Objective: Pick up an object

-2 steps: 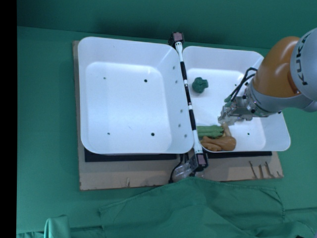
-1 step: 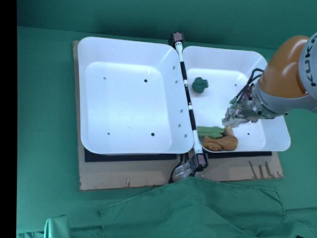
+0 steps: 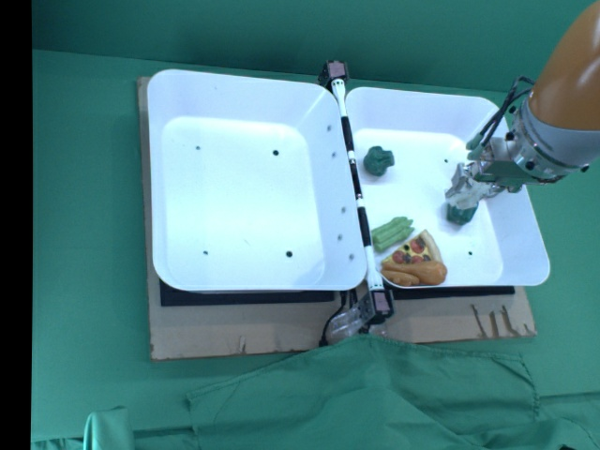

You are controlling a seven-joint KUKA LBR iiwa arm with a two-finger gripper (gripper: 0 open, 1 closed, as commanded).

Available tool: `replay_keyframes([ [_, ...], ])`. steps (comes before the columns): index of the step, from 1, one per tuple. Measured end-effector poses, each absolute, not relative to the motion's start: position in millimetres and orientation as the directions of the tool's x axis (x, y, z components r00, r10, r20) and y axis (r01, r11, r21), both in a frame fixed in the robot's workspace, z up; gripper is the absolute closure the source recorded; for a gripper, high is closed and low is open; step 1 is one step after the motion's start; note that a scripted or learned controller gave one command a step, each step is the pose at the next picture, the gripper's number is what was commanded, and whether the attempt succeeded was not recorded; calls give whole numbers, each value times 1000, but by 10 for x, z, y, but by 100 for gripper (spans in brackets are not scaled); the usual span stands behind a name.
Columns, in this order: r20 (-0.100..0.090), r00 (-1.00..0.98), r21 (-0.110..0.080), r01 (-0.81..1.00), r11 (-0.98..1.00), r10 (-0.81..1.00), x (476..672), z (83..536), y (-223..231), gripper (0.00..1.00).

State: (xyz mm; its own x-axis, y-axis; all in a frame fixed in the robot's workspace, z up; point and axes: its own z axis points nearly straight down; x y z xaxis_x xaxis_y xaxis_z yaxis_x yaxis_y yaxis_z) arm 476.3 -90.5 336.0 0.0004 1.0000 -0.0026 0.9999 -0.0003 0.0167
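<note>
Gripper (image 3: 461, 195): mine — over the right bin (image 3: 525, 261), fingers closed on a dark green object (image 3: 461, 214)
Nearby: broccoli floret (image 3: 378, 160), green beans (image 3: 392, 232), pizza slice (image 3: 415, 249)

You have two bins side by side on the counter (image 3: 84, 251). In the right bin (image 3: 525, 261), the broccoli piece (image 3: 379, 160) lies near the left wall, the bean pods (image 3: 392, 232) and pizza slice (image 3: 415, 260) sit in the front-left corner, and the claw (image 3: 461, 195) is over a small object (image 3: 461, 214) toward the right wall.
</note>
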Motion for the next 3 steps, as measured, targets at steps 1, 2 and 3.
replay_keyframes([
  [1, -4, 13, 0, 1000, -13, 1000, 4655, 2993, -1718, 100],
  [2, -1, 7, -3, 1000, -7, 1000, 4659, 2443, -1882, 100],
  [3, -1, 5, -1, 1000, -5, 1000, 4664, 1968, -1870, 100],
])
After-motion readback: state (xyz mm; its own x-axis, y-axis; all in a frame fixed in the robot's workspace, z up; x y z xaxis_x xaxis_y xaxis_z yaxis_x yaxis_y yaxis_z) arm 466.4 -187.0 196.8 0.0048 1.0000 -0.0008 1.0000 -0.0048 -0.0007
